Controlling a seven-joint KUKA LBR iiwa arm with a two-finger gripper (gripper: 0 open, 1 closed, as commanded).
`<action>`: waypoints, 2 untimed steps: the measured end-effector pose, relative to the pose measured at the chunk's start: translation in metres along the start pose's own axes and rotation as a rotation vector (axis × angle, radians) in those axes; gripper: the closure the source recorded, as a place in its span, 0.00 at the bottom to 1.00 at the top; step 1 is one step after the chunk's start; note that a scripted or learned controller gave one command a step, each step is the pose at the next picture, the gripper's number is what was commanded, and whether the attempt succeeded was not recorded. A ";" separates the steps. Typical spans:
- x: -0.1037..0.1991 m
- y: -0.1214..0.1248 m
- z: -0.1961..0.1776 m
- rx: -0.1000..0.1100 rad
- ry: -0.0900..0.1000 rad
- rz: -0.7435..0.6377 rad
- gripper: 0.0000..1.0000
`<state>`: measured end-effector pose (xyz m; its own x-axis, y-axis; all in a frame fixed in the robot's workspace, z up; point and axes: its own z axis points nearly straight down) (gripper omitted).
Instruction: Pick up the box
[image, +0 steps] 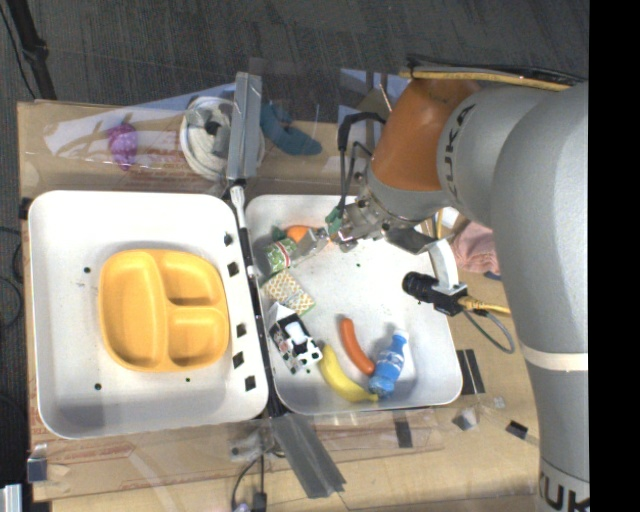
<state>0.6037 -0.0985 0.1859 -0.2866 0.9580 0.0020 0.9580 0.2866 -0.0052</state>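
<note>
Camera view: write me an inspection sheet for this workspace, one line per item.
Surface: two white bins side by side; left bin holds a yellow divided tray.
Job's things: patterned box lies near the right bin's left wall, not held.
Clutter: banana, blue bottle, orange-red sausage, black-and-white toy, orange and green pieces at the top.
Grippers: gripper low over the right bin's upper part, above the box; its state is unclear.
Cables: dark cable loops beside the wrist.
Surroundings: purple item and white coil behind the bins.

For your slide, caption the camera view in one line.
Gripper over the right bin near the box; yellow tray left.
</note>
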 end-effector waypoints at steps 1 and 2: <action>-0.007 -0.002 0.088 -0.012 -0.005 -0.037 0.00; 0.006 -0.030 0.088 -0.017 -0.008 -0.061 0.00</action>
<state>0.5730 -0.1012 0.0984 -0.3447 0.9387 -0.0060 0.9386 0.3448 0.0118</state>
